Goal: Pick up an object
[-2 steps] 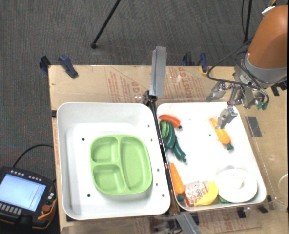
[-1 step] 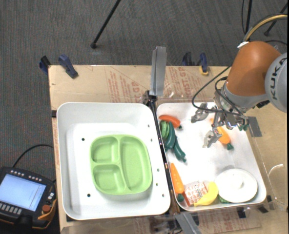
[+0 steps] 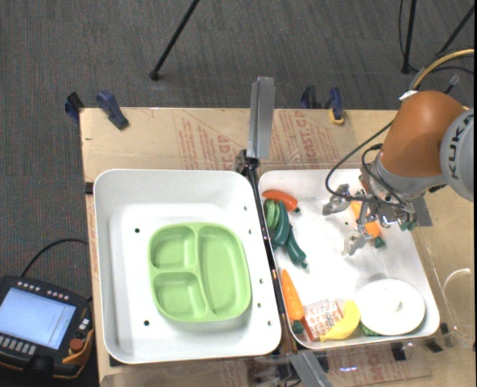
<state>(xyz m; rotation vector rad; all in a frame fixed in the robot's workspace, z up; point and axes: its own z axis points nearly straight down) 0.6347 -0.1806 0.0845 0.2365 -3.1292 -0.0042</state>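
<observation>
One small orange piece (image 3: 371, 227) sits between the fingers of the gripper (image 3: 366, 226), clamped there above the right bin (image 3: 335, 185), near its far right side.

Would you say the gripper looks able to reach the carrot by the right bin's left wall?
Probably yes: the carrot lies uncovered, with bare floor between it and the gripper.

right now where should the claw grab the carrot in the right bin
Grip the carrot across its thick orange middle, coming straight down from above. It lies flat and long along the right bin's left wall, so the claw should close across its narrow width. The wall sits close on one side and a small packet near its lower end, so stay mid-body.
</observation>
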